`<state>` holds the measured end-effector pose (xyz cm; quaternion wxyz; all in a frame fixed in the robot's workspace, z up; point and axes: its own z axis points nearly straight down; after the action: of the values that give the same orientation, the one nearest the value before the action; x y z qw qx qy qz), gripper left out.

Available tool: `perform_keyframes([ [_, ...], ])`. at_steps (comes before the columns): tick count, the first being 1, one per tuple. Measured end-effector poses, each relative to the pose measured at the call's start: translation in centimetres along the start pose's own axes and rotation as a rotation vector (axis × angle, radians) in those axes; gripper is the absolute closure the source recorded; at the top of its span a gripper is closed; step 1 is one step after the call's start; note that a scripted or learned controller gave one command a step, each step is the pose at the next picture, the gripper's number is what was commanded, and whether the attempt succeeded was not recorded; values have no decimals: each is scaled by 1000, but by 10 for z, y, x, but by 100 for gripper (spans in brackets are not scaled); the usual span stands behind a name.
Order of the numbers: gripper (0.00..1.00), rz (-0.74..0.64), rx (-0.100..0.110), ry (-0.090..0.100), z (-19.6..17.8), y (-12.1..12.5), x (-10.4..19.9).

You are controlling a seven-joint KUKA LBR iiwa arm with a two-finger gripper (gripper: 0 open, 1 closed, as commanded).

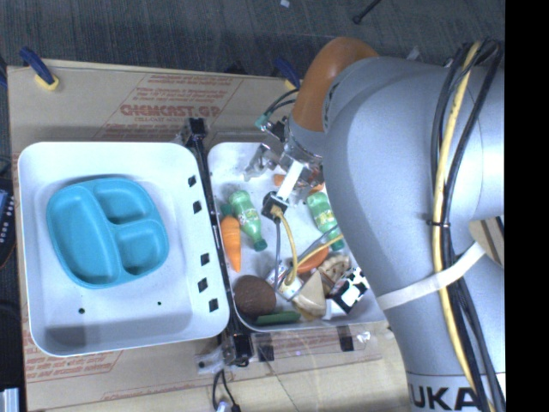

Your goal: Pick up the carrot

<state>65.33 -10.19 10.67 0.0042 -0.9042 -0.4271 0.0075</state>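
Camera view: carrot [231, 239] hugs the right bin's [225, 157] left wall beside a green bottle [246, 215]; fingers' state unclear, could snag the bottle.

Two bins sit side by side on the worktop [103, 93]: the left bin [51, 316] holds a divided tray [107, 230]. In the right bin [225, 157], the carrot [231, 240] lies along the left wall, a bottle [246, 217] just right of it, a round fruit [255, 296] nearer the front.

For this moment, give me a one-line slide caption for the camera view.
KUKA arm's gripper over the cluttered right bin, carrot lying unheld near its left wall; blue tray in the left bin.
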Motion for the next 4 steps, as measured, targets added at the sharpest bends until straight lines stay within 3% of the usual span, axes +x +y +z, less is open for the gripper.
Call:
perform_keyframes([
  [1,0,-34,-10,11,-87,-74,-40],
  [2,0,173,-6,6,-72,-33,-63],
  [3,0,191,2,1,4,-10,-72],
  [4,0,235,-7,15,-87,-86,-30],
])
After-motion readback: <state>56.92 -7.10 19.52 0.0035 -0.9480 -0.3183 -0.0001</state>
